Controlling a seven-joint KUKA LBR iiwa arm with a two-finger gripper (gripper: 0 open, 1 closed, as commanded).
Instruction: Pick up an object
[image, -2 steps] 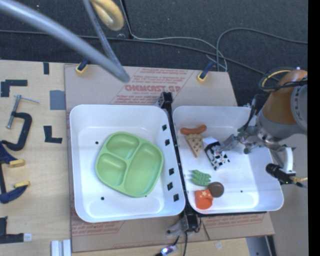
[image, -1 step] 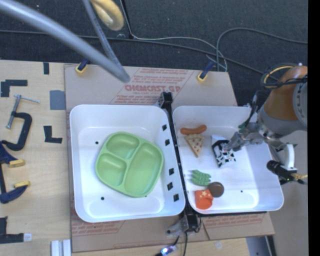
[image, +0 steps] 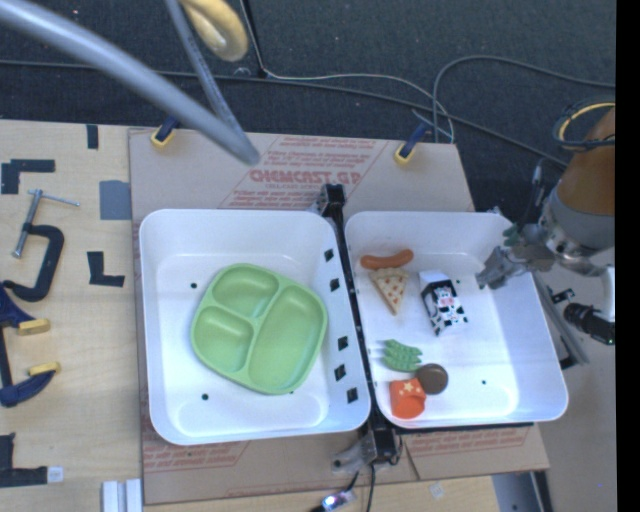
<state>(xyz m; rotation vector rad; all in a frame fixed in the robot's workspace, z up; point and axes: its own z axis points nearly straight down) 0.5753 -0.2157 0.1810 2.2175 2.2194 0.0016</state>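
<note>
Your candidates all sit in the right bin (image: 520, 330): a sausage (image: 386, 260) at its 11 o'clock, a pizza slice (image: 391, 290) just below it, a black-and-white cow toy (image: 444, 305) near the centre, and at 7 o'clock a green leafy piece (image: 401, 353), a brown ball (image: 432, 378) and a red piece (image: 407, 399) bunched close together. The gripper (image: 497, 268) hangs at the bin's 2 o'clock rim, nothing between its fingers; whether they are parted you cannot tell. Watch that rim: a descent here could strike the wall. In the cluster, fingers may nudge neighbours or roll the ball away. The left bin (image: 165, 300) holds a green tray (image: 260, 328).
</note>
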